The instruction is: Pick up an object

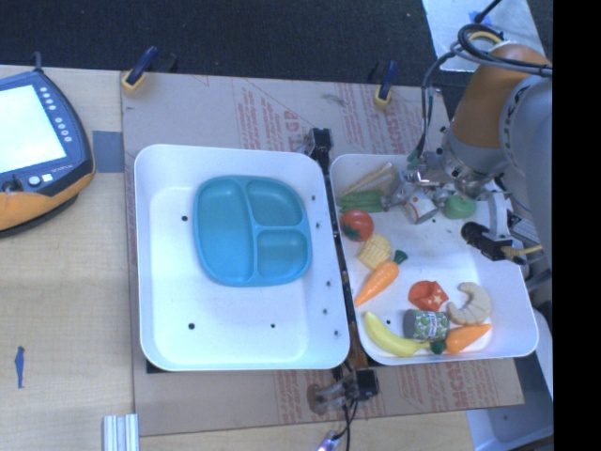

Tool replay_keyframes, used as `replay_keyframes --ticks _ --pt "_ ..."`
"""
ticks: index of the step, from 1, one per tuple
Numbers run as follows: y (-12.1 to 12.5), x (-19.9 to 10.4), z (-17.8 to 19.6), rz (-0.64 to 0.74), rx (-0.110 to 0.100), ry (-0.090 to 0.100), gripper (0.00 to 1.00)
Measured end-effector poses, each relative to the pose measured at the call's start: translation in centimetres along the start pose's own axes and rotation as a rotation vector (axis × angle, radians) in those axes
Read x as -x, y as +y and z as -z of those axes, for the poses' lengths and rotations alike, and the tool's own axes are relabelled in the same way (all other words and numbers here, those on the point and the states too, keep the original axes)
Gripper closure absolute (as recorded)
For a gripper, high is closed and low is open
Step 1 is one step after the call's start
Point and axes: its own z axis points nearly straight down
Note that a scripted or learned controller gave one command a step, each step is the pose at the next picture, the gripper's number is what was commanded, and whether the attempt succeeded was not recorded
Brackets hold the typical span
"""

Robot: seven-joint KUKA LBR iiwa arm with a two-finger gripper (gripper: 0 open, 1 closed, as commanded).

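Now the arm is reaching into the right bin at its far end, gripper hanging low over the back corner, near a green piece and a green stalk. Can't tell how the claw is set, too blurry. Toy food is lying loose in this bin: tomato, corn, carrot, banana, red pepper, can. Blue plate is sitting in the left bin.
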Motion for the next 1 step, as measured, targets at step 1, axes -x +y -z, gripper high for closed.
replay_keyframes --ticks 1 --pt "0.01 0.30 0.00 0.000 0.001 -0.001 0.00"
